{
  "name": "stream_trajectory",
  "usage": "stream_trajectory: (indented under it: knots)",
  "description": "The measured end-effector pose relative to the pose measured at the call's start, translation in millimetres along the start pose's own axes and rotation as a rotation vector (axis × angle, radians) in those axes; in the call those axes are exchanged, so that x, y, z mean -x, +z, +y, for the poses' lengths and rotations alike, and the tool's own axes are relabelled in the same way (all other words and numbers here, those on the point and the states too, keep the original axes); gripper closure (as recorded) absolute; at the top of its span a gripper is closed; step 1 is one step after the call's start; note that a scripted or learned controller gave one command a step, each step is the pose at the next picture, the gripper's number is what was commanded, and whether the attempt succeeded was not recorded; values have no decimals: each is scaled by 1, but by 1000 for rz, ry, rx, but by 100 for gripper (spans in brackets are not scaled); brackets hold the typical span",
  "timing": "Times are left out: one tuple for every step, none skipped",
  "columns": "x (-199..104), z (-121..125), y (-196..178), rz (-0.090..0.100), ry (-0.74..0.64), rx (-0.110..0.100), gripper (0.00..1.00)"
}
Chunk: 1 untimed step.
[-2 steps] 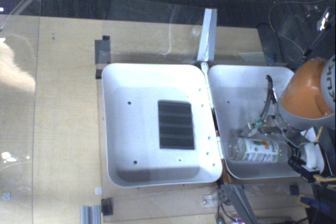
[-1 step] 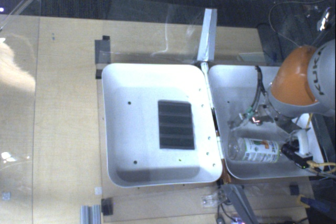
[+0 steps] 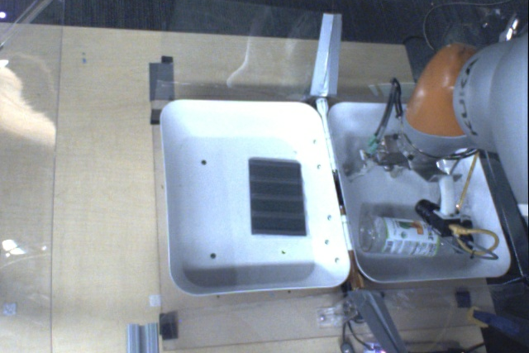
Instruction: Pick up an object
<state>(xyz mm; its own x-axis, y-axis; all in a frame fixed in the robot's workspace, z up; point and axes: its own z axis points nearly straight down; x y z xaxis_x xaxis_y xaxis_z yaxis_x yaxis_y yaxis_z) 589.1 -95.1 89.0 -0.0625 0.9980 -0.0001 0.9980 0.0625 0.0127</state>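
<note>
Two white bins side by side on the table: left bin [image 3: 186, 202] with a dark ribbed mat [image 3: 277, 196] at its middle, right bin [image 3: 357, 256] toward the table's right edge. Lying on its side near the right bin's front wall, a clear bottle [image 3: 398, 236] with green-and-white label. Gripper [image 3: 388, 155] low over that bin's back half, apart from the bottle. Fingers' state: cannot tell.

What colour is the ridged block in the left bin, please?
Dark grey, nearly black, block; camera view.
</note>
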Motion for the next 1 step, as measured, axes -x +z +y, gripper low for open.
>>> stream_trajectory:
  knots:
    - [39,-82,-2,-4,-200,1,0]
